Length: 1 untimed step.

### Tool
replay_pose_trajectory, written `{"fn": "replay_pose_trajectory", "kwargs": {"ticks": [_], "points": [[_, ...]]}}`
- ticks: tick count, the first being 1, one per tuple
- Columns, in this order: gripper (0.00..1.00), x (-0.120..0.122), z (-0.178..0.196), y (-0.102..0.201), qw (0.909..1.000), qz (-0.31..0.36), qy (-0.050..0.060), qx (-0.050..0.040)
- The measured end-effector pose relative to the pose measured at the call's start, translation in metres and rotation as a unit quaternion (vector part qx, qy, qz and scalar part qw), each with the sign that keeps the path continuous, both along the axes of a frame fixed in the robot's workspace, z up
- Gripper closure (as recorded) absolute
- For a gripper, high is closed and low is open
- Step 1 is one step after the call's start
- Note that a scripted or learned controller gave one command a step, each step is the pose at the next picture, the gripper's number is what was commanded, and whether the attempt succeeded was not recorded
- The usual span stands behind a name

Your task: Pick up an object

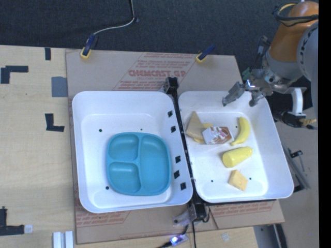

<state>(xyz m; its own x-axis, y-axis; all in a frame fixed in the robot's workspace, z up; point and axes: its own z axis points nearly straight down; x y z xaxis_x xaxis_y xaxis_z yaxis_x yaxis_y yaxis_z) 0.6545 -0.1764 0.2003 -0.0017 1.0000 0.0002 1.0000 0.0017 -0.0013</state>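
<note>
Hovering released over the far right corner of the right bin (274,138): the claw (242,96), fingers splayed and gripping nothing. Lying just near of it, a banana (242,130); leftward, touching each other, a small printed packet (216,135) with lettering too small for reading and a tan wedge (194,126). Sitting nearer still, a yellow lemon-like piece (237,156) and an orange block (238,180). Resting in the left bin (83,138), a blue divided plate (138,163). Showing beneath, on the counter (26,138), cardboard (150,74) reading "CHEMCAST" in red, upside down.
</note>
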Motion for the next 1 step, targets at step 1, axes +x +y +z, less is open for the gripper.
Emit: {"fn": "replay_pose_trajectory", "kwargs": {"ticks": [1], "points": [[0.0, -0.0117, 0.0066, -0.0504, 1.0, -0.002, 0.0, -0.0013]]}}
